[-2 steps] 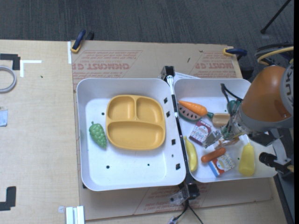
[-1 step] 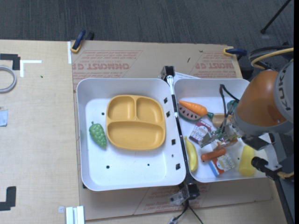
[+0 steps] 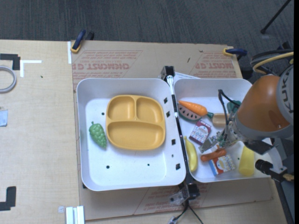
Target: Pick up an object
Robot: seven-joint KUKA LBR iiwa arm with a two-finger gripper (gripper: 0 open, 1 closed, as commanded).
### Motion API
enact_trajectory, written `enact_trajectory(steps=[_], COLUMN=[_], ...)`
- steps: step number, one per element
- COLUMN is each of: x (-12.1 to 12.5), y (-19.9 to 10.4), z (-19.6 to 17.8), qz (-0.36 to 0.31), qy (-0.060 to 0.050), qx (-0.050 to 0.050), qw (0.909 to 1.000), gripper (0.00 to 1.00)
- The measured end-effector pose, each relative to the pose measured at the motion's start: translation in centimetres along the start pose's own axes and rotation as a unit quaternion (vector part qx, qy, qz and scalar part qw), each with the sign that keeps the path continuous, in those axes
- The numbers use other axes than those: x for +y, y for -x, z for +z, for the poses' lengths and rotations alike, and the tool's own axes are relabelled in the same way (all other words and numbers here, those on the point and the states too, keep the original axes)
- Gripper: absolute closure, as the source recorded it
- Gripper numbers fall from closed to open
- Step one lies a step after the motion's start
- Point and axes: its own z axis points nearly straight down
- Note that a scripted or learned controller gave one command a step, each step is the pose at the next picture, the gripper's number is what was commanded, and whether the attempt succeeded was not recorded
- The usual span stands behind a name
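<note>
Gripper (image 3: 216, 143) over the sausage (image 3: 213, 155) — long axis left-right, tilted; finger state unclear. White bin (image 3: 205, 84), cardboard (image 3: 140, 59) under.

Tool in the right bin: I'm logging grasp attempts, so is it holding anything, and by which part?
Cannot be told: the tool sits low among the right bin's items, its tip obscured.

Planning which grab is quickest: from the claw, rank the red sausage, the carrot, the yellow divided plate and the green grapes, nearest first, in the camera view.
1. red sausage, right bin, just below the claw.
2. carrot, right bin's upper part.
3. yellow divided plate, middle of the left bin.
4. green grapes, left bin's far left side.
</note>
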Motion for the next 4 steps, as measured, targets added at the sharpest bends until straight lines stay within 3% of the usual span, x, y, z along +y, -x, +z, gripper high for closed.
enact_trajectory(steps=[1,2,4], x=[0.2,0.2,0.5], y=[0.4,0.3,0.3], z=[-1.2,-1.2,0.1], qz=[0.003,0.003,-0.06], qy=[0.003,0.002,-0.008], qx=[-0.003,-0.003,0.004], qw=[1.0,1.0,0.9982], gripper=[1.0,0.0,0.0])
